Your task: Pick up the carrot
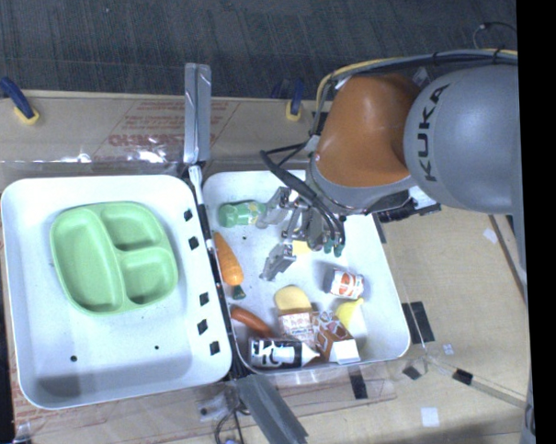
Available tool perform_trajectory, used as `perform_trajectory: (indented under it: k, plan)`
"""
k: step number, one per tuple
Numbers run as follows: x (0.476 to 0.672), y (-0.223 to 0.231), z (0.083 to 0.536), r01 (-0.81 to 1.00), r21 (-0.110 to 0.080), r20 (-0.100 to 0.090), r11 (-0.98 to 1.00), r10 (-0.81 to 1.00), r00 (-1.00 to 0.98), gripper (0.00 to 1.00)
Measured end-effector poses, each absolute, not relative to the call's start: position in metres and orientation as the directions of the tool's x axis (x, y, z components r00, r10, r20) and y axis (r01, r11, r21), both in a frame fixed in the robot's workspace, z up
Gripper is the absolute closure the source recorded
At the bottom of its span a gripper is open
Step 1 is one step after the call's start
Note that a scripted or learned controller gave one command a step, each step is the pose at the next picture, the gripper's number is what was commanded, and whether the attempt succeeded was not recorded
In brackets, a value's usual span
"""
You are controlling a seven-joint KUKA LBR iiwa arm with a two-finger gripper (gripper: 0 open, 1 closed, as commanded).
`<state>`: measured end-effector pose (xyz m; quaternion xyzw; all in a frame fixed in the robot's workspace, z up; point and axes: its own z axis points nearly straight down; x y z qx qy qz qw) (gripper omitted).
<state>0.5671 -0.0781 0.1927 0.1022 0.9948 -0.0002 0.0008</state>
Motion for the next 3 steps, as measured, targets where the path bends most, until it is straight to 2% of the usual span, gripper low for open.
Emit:
perform_trajectory:
  k: [1,2,3]
  plan:
    - [0.594,-0.093,0.095,0.105,0.000,0.001,0.994,0.105,-0.994,0.00]
    - [0.596,-0.093,0.106,0.101,0.000,-0.002,0.995,0.101,-0.995,1.00]
    - [0.596,-0.093,0.106,0.102,0.000,-0.002,0.995,0.102,-0.995,0.00]
